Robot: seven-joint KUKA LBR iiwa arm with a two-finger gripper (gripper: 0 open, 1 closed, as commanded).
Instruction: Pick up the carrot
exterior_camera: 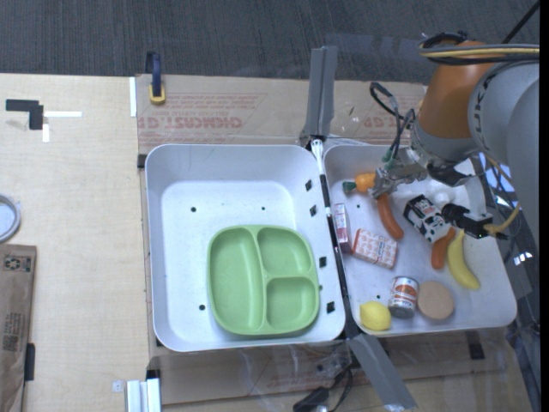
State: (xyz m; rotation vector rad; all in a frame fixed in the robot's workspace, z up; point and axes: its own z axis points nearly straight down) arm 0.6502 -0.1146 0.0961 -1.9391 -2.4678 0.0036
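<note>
The carrot (pixel 364 181) is a short orange piece with a green tuft at its left end. It lies near the back left of the right bin (pixel 502 312). My gripper (pixel 385 179) is down in that bin, right beside the carrot's right end and seemingly touching it. The wrist above hides where the two meet.
The right bin also holds a long orange-red sausage (pixel 390 218), another orange piece (pixel 439 252), a banana (pixel 463 265), a lemon (pixel 375 316), a small can (pixel 402 297), a brown disc (pixel 436 300), a cracker box (pixel 375 247) and a pink packet (pixel 340 226). A green divided plate (pixel 262 278) sits in the left bin (pixel 171 187).
</note>
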